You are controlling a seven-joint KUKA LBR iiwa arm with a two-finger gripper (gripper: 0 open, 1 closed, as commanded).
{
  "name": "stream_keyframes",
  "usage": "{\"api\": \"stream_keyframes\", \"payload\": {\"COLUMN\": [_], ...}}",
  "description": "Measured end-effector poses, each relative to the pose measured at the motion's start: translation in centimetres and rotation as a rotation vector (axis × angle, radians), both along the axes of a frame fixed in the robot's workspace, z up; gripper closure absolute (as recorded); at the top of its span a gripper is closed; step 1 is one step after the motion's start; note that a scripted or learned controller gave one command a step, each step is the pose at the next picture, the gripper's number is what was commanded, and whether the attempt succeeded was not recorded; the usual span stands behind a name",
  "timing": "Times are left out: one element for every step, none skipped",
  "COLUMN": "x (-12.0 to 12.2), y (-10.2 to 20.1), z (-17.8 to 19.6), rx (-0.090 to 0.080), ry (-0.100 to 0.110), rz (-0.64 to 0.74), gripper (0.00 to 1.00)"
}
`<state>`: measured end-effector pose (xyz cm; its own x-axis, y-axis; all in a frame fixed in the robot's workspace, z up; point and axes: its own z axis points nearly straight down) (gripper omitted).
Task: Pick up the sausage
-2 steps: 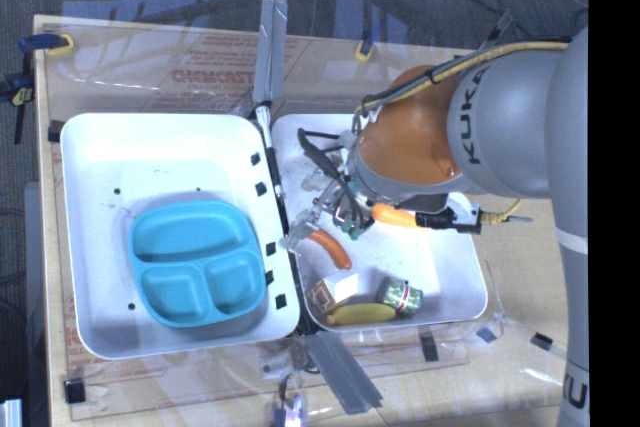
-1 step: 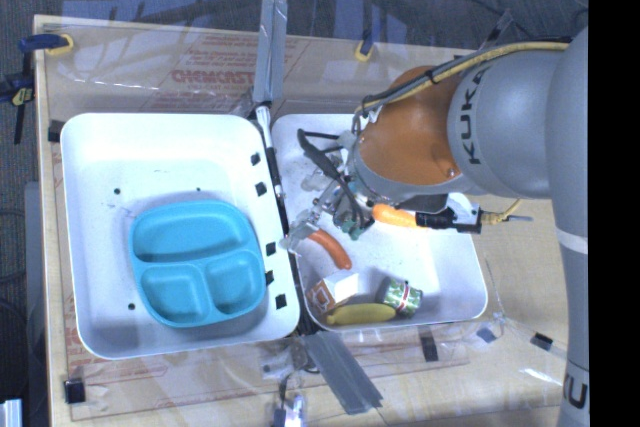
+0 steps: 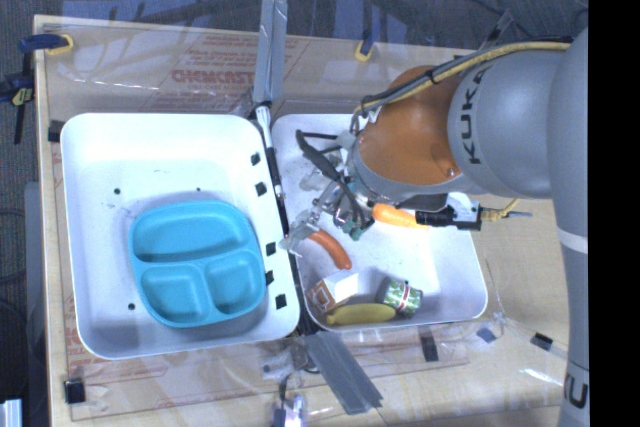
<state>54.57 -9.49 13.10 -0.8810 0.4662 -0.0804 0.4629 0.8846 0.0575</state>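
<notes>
The sausage, reddish brown and short, lies aslant on the floor of the right bin, near its left wall. My gripper hangs just above and behind it, under the orange wrist band, its dark fingers pointing down-left into the bin. The sausage's upper end sits close to the fingertips, and nothing shows between the fingers. The wrist hides much of the bin's back half.
An orange carrot lies right of the gripper. A yellow banana, a green can and a small brown-and-white box crowd the bin's front. The left bin holds a blue divided tray.
</notes>
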Motion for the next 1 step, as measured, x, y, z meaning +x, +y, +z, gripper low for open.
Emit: {"api": "stream_keyframes", "payload": {"x": [0.00], "y": [0.01], "z": [0.00], "rx": [0.000], "ry": [0.000], "rz": [0.007], "gripper": [0.00]}}
